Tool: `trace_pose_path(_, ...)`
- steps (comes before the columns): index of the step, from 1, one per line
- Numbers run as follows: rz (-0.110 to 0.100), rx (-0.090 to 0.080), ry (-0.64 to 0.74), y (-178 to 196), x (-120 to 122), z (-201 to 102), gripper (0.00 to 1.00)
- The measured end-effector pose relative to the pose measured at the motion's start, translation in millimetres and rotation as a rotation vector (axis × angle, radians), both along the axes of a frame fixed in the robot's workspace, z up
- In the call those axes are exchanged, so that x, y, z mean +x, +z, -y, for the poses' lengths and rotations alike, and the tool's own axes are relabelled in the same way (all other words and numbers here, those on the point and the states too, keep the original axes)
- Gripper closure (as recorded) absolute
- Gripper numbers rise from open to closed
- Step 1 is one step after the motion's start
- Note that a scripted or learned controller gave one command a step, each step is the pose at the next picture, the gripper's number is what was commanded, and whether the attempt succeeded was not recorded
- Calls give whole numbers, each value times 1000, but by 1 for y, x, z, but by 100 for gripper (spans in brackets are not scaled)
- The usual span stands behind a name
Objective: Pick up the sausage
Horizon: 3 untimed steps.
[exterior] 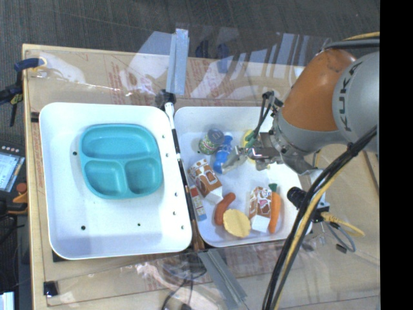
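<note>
Presently recorded, one entry per item.

Right bin [193, 118]: a shallow white tray on the tabletop [77, 76], holding a scatter of toy food.

Sausage [224, 207]: a reddish-brown toy link, lying flat in the near part of the right bin, slanted. It is set just beside a yellow disc [237, 225], which touches or nearly touches its lower end, and is flanked on the other side by a brown-and-white pastry piece [205, 178]. A second brown-and-white piece [261, 203] and a carrot [276, 212] are placed to its right.

Pincer [250, 154]: held above the far half of the right bin, near a blue item [222, 159] and a round greenish item [211, 143]. Whether it is wide or narrow cannot be told; nothing is seen held in it.

Left bin [58, 225]: occupied by a teal compartment plate [121, 159], not concerned in the task.

Step in hand, as judged: the approach. The sausage is not yet lifted and is well apart from the pincer.

Next move, as judged: the pincer is to be carried toward the near edge of the bin, turned across the sausage's long axis, and lowered at the middle of the link, so that the yellow disc and the pastry piece are not caught.
</note>
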<state>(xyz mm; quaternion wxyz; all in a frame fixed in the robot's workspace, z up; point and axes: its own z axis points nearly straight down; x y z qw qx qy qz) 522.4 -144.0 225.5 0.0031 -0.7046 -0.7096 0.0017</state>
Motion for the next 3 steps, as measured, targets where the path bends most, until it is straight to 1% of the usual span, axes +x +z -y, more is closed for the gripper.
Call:
trace_pose_path(1, -1, 1, 137, -91, -36, -18, 0)
trace_pose_path(2, 10, -1, 147, -129, -11, -17, 0)
trace_pose_path(3, 10, 1, 153, -120, -10, -18, 100)
